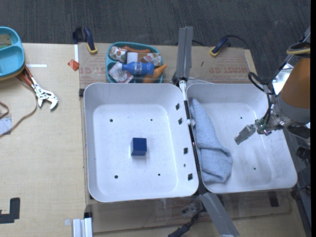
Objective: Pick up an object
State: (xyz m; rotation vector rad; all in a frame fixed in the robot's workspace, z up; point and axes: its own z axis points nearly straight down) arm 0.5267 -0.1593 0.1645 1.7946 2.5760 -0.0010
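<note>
Desk [44, 181] space is mostly taken up by two white bins side by side, the left bin [98, 181] and the right bin [276, 177], likely set close so the arm [298, 90] can reach both. One light blue cloth [210, 144] lies bunched along the right bin's left wall, and one small blue block [139, 146] sits alone near the middle of the left bin, easy to grab. One claw [245, 134] hangs over the right bin, beside the cloth and well apart from the block, holding nothing I can see, and I cannot tell if it is apart or together.
</note>
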